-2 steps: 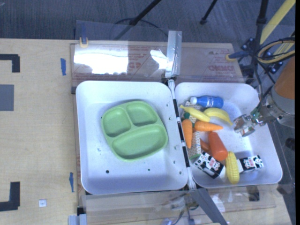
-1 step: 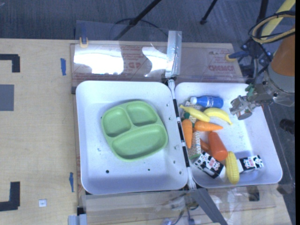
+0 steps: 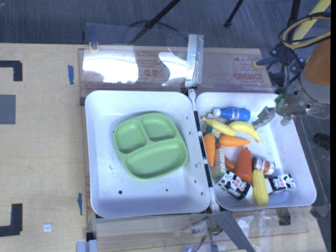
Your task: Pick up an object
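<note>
A divided plate [image 3: 151, 145] lies in the left bin [image 3: 100, 193]; toy foods [image 3: 239, 151] crowd the right bin [image 3: 302, 190].

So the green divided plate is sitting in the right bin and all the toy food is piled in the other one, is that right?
Not quite. The camera view shows the green divided plate in the left bin, not the right one. The toy food, such as the banana and the corn cob, is piled in the right bin.
</note>
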`<state>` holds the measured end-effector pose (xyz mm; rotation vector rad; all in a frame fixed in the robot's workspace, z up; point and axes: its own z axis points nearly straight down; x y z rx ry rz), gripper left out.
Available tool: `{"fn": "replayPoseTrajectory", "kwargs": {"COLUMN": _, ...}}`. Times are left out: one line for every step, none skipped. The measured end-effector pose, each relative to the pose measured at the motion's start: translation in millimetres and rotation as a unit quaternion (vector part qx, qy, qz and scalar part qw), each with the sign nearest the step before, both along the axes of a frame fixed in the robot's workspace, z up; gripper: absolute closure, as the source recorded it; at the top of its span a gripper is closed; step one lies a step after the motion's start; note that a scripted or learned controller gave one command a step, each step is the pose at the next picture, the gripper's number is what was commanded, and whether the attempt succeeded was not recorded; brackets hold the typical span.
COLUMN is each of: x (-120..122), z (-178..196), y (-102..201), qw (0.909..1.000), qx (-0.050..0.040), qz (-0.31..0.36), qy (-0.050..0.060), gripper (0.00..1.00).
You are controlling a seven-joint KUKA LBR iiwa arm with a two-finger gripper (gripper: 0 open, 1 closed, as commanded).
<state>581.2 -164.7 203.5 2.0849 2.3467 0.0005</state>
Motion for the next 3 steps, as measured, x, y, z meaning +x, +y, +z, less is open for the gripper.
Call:
{"fn": "replayPoseTrajectory", "kwargs": {"x": 24, "z": -117, "y": -5, "qw": 0.9989, "qx": -0.0004, "qz": 0.046, "qy": -0.001, "gripper": 0.00}}
{"fn": "replayPoseTrajectory", "kwargs": {"x": 26, "z": -105, "y": -5, "qw": 0.9989, "qx": -0.0015, "qz": 0.047, "qy": -0.004, "gripper": 1.00}}
{"fn": "replayPoseTrajectory", "kwargs": {"x": 39, "z": -15, "y": 38, "qw": 0.9999, "qx": 0.0001, "qz": -0.015, "qy": 0.000, "gripper": 1.00}}
